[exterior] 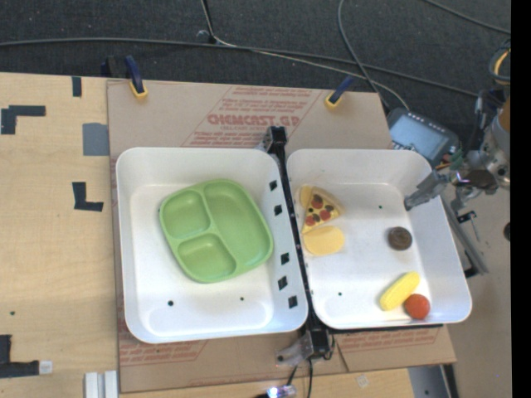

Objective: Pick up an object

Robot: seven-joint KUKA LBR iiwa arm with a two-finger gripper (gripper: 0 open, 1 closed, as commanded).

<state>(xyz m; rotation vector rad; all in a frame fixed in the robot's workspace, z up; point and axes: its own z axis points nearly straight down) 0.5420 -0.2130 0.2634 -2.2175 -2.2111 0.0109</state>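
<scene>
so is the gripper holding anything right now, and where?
Nothing held. The gripper sits over the right bin's far right edge with nothing between its fingers; the toy food lies loose on the bin floor.

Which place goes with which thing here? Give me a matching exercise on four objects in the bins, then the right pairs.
Things:
1. green tray
2. pizza slice
3. brown disc
4. orange ball

Places:
A. near front corner of the right bin, beside the yellow piece
B. left bin, alone
C. right bin, against the divider, above the pale yellow piece
D. right bin, toward its right wall, on its own

Pairs: 1-B, 2-C, 3-D, 4-A
</scene>
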